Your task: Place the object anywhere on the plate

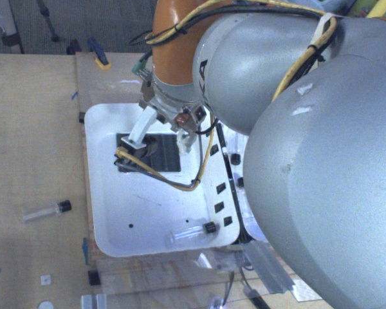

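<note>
Grey arm (289, 108) with orange band (177, 37) covers the right side, reaching over the left white bin (98, 179). Gripper (183, 129) hangs just above a flat black plate (166, 156) at the bin's far middle; open or closed, cannot tell. Clear tube with black cap (192, 233) lies on the bin floor near the front rim, well apart from the plate. Tan bench (32, 134) around the bin: a second capped tube (45, 211) lies loose at left, a blue clamp (101, 56) at the far edge. Grey floor and dark stand legs (9, 28) lie behind the bench.
</note>
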Controlling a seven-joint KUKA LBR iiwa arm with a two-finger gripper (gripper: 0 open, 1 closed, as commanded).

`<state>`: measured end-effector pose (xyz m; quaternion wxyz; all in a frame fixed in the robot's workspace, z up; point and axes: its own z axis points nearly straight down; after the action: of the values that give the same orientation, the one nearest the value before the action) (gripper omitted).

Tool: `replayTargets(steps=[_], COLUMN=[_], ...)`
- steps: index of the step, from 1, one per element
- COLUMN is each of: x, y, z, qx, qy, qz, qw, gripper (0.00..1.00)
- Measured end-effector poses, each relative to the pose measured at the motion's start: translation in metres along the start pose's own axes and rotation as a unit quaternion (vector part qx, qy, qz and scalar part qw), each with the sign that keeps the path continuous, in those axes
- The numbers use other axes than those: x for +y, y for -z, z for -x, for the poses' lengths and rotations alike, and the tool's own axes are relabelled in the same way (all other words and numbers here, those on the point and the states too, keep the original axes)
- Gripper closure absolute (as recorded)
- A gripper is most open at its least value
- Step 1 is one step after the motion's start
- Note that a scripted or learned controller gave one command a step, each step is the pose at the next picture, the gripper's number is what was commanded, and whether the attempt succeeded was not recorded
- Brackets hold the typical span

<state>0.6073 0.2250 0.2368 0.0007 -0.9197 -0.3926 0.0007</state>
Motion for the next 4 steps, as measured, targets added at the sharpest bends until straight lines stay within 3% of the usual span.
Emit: replayTargets(steps=[1,2,3,4], x=[0.001,-0.058,-0.089,-0.054], y=[0.01,-0.067,-0.146,-0.099], z=[0.0,0.069,0.086,0.129], qx=[0.001,-0.002,0.005,-0.001], qy=[-0.001,0.15,0.024,0.267], qz=[0.0,-0.001,0.002,-0.001], qw=[1.0,0.9887,0.9997,0.9638], gripper=[1.0,1.0,1.0,1.0])
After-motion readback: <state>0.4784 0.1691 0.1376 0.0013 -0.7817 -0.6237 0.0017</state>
